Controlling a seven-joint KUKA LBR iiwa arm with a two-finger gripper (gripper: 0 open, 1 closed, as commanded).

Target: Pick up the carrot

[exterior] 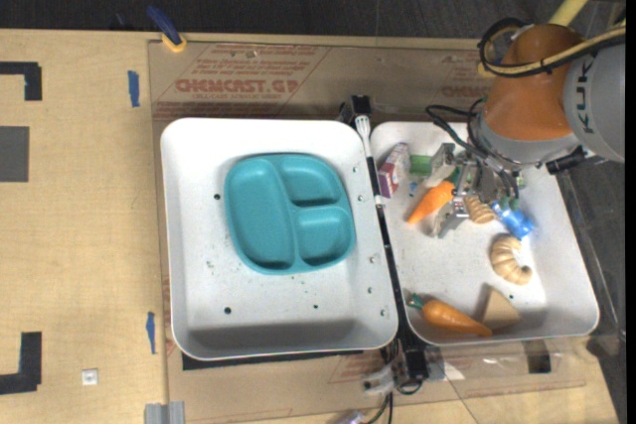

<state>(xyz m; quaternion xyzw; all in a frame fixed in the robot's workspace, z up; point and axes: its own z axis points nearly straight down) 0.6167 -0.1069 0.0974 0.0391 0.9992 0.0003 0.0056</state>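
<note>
The carrot (430, 204) is short, orange and tilted, touching the end effector (459, 207); its grip state is unclear.

A croissant (511, 257), blue toy (516, 218) and small package (392, 168) crowd the right bin's (571, 313) upper half; its middle floor lies bare.

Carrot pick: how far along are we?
Done: the arm has reached into the right bin, and the tool sits low beside an orange carrot-like piece near the bin's upper left. In hand: nothing confirmed; that piece lies on the bin floor, and I cannot tell whether it is gripped. Left: grasp and lift. A second carrot lies untouched at the bin's front edge.
</note>
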